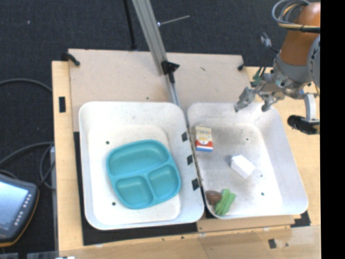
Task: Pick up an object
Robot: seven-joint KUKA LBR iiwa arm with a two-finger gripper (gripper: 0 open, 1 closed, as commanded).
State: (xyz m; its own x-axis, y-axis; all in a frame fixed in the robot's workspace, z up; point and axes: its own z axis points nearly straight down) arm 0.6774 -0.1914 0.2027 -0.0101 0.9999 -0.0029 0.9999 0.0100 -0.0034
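We see a light wooden bench bearing two shallow white bins side by side. The left white bin holds a turquoise plastic tray with three compartments, lying flat near the bin's middle. The right white bin holds the smaller things. A slanted grey metal pole runs from the top of the view down to the seam between the bins.

The grey arm with its orange band reaches in at the upper right. Its two-finger gripper hangs over the far right corner of the right bin, the two fingers spread apart with nothing between them.

In the right bin, a small carton with a red and white label rests close to the left wall. A white rectangular block lies near the bin's middle, tilted. At the near left corner we find a green ridged object touching a small dark brown rounded object. All four lie well apart from the gripper.
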